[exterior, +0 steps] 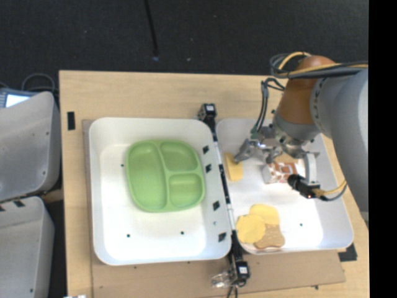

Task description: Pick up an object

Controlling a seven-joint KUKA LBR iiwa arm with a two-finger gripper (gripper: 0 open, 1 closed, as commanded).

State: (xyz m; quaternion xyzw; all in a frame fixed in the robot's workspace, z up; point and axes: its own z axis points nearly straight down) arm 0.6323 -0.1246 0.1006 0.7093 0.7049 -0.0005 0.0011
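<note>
While the hand [273, 153] hangs right of centre, grip unreadable, we judge nothing lifted; yellow block [234, 169] remains binned.

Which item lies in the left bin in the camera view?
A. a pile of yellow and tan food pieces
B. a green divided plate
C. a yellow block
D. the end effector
B: the green divided plate lies flat in the left bin, while the yellow and tan food pieces and the yellow block lie in the right bin, where the end effector is as well.
</note>
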